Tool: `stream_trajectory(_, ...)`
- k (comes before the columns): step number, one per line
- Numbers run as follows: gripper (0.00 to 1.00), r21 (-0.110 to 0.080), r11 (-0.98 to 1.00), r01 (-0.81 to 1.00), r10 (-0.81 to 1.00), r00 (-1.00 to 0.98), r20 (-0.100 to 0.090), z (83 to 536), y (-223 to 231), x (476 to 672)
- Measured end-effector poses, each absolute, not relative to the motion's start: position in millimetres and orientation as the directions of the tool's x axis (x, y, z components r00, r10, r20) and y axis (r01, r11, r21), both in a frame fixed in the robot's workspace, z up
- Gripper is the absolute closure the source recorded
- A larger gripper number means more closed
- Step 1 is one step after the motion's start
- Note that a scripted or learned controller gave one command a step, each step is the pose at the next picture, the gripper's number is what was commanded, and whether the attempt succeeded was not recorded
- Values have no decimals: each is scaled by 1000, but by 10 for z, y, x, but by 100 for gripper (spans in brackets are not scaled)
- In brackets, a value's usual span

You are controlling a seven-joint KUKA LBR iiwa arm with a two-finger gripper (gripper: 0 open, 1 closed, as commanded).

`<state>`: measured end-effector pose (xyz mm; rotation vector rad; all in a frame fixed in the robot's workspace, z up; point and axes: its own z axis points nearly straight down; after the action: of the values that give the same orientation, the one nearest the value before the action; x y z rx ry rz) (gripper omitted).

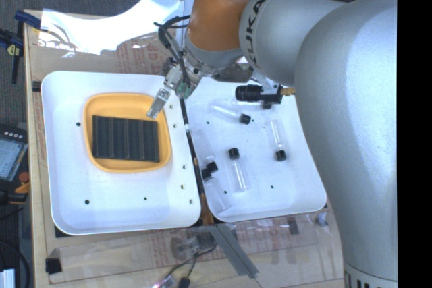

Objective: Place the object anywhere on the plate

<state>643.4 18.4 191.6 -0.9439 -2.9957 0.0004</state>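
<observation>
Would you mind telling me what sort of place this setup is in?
Probably a robotics lab test bench: a KUKA arm reaches over two white bins, one holding a yellow plate, the other clear vials; loose cables lie on the bench.

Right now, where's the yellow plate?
The yellow plate sits in the left bin, toward its upper middle, with the gripper at its upper right edge.

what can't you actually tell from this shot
- Whether the gripper over the yellow rectangular plate's rim holds a tube: too small, blurred.
- Back of the right white bin: hidden by the grey arm.
- Contents of the clear tubes with black caps: too small.
- Black device by the wrist: partly covered.
</observation>
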Motion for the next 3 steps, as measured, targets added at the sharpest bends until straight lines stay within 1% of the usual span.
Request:
stream_trajectory(1, 0, 0, 819, 573, 573, -819, 1, 1916, 184, 6434)
stream_trajectory(2, 0, 1, 840, 542, 542, -840, -2, 2179, 224, 6361)
stream_trajectory(3, 0, 1, 840, 542, 542, -840, -1, 2178, 224, 6361)
